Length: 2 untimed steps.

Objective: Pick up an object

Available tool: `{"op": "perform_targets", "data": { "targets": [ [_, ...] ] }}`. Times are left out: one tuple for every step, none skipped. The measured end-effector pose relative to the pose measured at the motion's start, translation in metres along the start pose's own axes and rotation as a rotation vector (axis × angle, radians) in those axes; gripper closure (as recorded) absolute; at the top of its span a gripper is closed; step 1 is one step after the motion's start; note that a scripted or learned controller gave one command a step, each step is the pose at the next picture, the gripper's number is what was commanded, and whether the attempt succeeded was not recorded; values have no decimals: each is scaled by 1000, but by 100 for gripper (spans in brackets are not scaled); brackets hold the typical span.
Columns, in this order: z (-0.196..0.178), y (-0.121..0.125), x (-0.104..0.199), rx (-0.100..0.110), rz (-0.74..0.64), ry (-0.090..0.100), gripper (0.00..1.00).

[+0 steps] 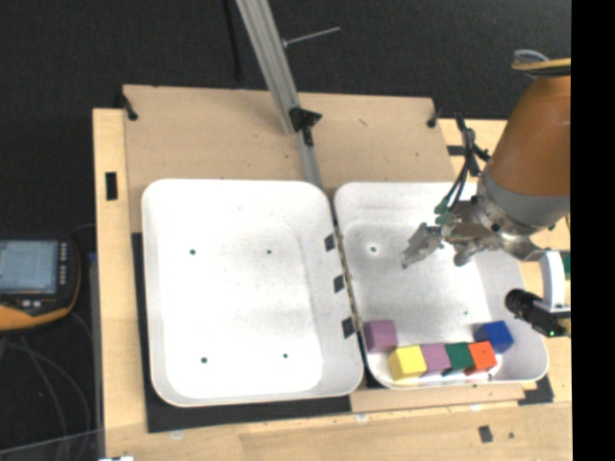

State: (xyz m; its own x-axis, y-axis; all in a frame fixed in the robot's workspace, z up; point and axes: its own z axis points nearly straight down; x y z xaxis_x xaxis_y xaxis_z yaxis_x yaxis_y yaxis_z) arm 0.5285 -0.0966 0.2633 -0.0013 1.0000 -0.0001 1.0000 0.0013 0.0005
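I saw my gripper (pixel 437 248) above the right bin (pixel 404 205), jaws apart, holding nothing. I counted 7 blocks along that bin's near edge: 2 purple (pixel 381 333), 1 yellow (pixel 407 361), green, orange, blue, and 1 pale. They looked light, rigid; I'd pinch flat opposite faces.

matt white bins (pixel 240 286), pale wooden bench (pixel 365 113)
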Motion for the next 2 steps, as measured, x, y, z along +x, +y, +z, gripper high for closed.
{"op": "perform_targets", "data": {
  "targets": [
    [55,24,-31,4,4,-2,0],
    [41,24,-31,-4,11,-2,100]
  ]
}}
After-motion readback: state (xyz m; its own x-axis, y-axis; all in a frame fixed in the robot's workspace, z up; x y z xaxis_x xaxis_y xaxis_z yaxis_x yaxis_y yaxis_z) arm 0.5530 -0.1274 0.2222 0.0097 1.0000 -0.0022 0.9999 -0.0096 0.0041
